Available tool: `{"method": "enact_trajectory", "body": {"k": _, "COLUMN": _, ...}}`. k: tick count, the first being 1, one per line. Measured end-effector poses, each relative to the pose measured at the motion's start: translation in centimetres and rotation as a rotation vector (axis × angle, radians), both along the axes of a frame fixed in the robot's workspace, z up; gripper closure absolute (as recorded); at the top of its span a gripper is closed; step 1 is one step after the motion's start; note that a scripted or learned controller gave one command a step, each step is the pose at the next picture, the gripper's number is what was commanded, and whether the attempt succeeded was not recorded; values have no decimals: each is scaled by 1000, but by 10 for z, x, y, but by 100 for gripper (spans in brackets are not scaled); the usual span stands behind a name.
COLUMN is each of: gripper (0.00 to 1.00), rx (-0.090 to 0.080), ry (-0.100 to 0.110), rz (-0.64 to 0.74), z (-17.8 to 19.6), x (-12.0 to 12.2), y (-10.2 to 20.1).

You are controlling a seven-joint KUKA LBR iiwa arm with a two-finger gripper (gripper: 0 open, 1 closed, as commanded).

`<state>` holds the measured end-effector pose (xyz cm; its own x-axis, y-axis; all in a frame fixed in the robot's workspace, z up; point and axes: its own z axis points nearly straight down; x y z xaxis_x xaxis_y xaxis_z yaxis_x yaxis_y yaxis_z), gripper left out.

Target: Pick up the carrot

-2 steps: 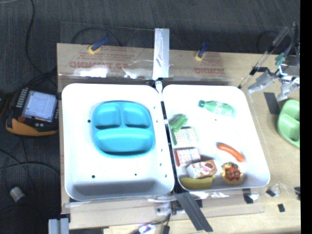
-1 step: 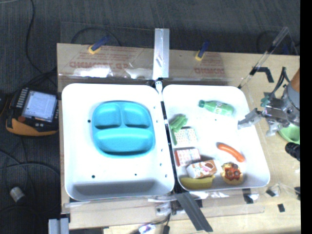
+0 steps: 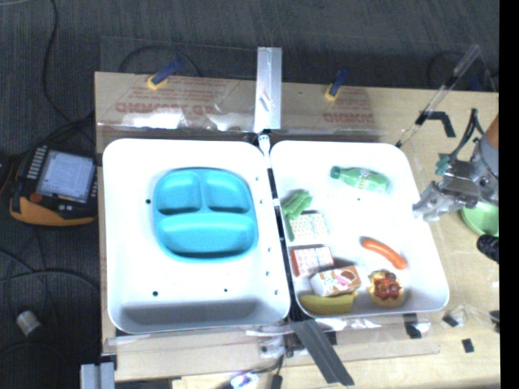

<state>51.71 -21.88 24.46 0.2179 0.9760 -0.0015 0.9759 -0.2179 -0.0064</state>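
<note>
The carrot [image 3: 383, 252] is a small orange stick lying at a slant on the floor of the right bin [image 3: 405, 162], toward its right side. My gripper [image 3: 428, 206] hangs over the right rim of that bin, up and to the right of the carrot and well apart from it. Nothing touches the carrot, and its whole length is in plain sight.
In the right bin lie a green bottle [image 3: 361, 177], a green vegetable [image 3: 296, 203], two small checked boxes [image 3: 309, 228], a carton [image 3: 335, 280], a banana [image 3: 326, 302] and a red-yellow toy [image 3: 386, 288] just below the carrot. A blue divided tray [image 3: 204, 213] sits in the left bin [image 3: 130, 290].
</note>
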Motion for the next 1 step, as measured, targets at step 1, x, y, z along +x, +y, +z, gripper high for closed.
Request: {"method": "enact_trajectory", "body": {"k": 1, "gripper": 100, "rx": -3, "ry": -5, "rz": 100, "z": 127, "x": -4, "y": 43}}
